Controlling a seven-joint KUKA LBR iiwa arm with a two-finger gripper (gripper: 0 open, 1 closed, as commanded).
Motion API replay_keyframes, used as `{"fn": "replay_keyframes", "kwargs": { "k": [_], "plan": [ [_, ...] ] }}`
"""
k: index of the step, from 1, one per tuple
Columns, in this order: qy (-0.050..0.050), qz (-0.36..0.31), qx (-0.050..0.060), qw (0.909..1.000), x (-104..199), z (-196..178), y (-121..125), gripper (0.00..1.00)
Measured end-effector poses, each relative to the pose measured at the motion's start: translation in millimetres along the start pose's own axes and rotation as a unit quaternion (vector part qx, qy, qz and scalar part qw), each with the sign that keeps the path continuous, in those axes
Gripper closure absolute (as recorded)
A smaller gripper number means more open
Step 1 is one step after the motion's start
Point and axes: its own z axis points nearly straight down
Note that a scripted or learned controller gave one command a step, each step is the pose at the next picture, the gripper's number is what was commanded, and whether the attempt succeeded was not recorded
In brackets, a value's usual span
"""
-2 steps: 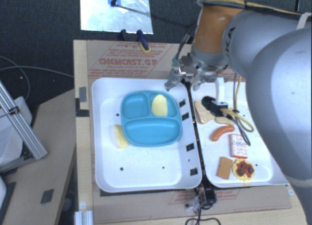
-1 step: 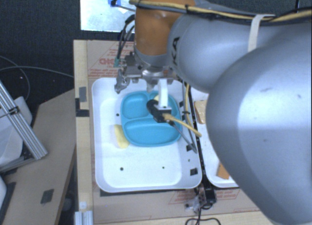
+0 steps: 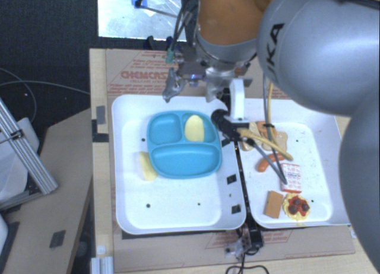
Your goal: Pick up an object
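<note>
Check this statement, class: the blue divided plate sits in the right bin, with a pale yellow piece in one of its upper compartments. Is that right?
Not quite. The camera view shows the blue divided plate in the left bin, not the right one. The rest holds: a pale yellow piece lies in one of its upper compartments.

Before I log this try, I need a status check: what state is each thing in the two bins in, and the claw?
Claw: hovering over the left bin's far edge, nothing between its fingers.
Blue divided plate: flat in the left bin.
Yellow lemon-like piece: resting in the plate's upper right compartment.
Pale yellow block: lying beside the plate's left edge, touching it.
Tongs: lying in the right bin.
</note>
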Motion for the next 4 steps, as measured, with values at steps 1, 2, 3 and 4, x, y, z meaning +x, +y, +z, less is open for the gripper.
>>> {"fn": "replay_keyframes", "kwargs": {
  "k": [1, 2, 3, 4],
  "plan": [
    [0.0, 0.0, 0.001, 1.0, 45, 74, 14, 0.0],
    [0.0, -0.002, 0.001, 1.0, 44, 62, 14, 1.0],
    [-0.001, 0.0, 0.004, 1.0, 44, 41, -95, 1.0],
    [0.002, 0.0, -0.009, 1.0, 43, -116, -5, 1.0]
  ]
}}
